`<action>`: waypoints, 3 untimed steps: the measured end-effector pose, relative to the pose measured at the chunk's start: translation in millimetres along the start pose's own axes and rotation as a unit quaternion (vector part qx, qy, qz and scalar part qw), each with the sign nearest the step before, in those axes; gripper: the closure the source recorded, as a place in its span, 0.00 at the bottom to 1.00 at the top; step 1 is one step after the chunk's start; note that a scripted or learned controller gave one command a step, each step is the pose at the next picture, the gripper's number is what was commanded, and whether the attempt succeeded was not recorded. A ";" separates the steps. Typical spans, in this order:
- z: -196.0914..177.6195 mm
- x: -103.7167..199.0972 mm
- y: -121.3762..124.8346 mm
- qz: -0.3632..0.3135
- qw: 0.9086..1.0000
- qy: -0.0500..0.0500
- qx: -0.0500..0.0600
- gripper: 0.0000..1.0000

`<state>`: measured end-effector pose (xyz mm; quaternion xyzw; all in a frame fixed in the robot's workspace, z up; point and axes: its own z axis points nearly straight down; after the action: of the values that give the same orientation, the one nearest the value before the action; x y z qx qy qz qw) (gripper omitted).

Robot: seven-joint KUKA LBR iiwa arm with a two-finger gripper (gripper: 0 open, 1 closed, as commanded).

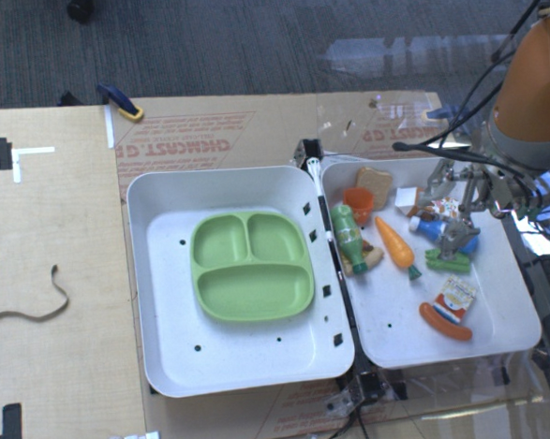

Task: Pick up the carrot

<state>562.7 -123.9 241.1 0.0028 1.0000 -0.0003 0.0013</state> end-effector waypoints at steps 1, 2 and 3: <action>138.3 28.6 16.0 -0.108 0.994 0.000 -0.001 0.00; 128.3 26.5 16.7 -0.110 0.994 -0.002 0.000 1.00; 48.3 -13.1 74.6 -0.185 0.983 -0.002 -0.001 1.00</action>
<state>576.3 -49.4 192.8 -0.1822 0.9833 0.0003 0.0031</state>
